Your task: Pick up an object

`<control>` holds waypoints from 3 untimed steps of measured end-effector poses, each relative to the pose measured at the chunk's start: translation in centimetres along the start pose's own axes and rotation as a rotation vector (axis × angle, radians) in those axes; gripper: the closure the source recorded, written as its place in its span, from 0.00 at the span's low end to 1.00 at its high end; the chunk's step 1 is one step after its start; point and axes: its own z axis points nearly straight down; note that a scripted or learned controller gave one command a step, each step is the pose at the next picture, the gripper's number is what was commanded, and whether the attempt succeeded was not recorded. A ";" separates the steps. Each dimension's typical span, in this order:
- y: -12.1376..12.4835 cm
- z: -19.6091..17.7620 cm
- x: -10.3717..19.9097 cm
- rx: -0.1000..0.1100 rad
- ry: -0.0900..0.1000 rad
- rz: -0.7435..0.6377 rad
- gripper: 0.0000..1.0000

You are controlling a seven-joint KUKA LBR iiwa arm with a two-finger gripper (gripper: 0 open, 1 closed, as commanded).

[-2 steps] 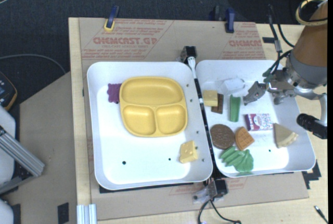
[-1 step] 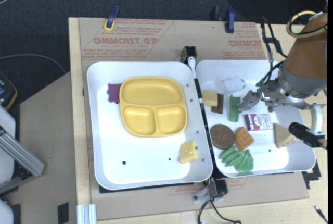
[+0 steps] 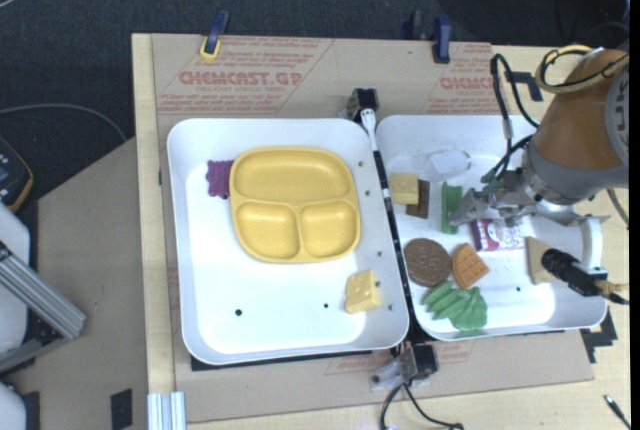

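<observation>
Two white bins (image 3: 190, 248) on bench (image 3: 300, 68)

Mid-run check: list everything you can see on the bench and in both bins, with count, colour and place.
bins: 2, white, side by side
tray: 1, yellow, left bin
purple piece: 1, left of tray
cheese wedge: 1, yellow, left bin, near corner
tan block: 1, right bin
brown disc: 1, right bin
orange cracker: 1, beside disc
green leafy piece: 1, right bin, near edge
clamps: 2, bench's far edge
arm: 1, grey and orange, over right bin
gripper: 1, low in right bin

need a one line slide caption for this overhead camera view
KUKA arm's gripper low in the right bin among toy foods; yellow divided plate in the left bin.
</observation>
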 end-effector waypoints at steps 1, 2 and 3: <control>0.2 2.7 -0.1 -0.007 -0.004 0.000 0.00; 0.5 1.3 -0.3 -0.019 -0.011 0.002 1.00; -0.5 -3.9 -0.3 -0.010 -0.004 0.000 1.00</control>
